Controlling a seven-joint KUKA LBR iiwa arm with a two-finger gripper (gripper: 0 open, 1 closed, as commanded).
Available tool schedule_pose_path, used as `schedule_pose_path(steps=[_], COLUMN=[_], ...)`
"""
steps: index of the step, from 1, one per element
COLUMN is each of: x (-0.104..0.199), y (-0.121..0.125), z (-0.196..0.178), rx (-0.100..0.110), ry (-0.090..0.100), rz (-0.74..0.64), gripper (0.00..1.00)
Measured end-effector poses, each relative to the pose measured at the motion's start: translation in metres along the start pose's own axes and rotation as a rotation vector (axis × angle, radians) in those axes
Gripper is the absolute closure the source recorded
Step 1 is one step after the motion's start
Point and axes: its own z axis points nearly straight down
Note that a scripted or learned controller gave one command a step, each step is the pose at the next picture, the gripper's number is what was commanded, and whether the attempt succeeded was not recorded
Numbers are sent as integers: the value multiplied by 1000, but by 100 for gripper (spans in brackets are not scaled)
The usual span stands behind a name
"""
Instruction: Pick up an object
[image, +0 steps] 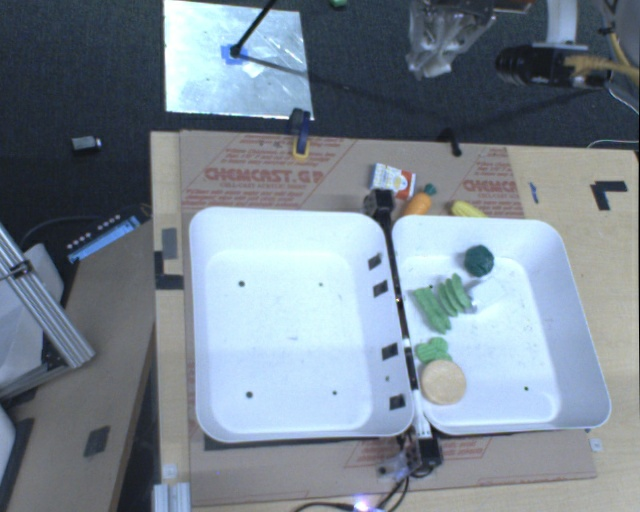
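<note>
Fingers (437, 62) above bench | green pods (443, 302) long axis diagonal

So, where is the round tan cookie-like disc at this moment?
The round tan disc lies in the right white bin, near its front-left corner, close to the divider, just below a small green piece.

Toys (445, 300) in right bin (560, 290)

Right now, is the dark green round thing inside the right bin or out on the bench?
Inside. The dark green round thing lies on the floor of the right bin, near its far wall, above the light green pieces.
</note>
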Motion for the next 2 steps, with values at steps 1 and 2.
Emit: schedule_pose_path(steps=[1,2], x=[45,90], y=[2,-5], z=[0,0], rx=[2,3], ry=[0,1], rz=[0,0], gripper=[100,100])
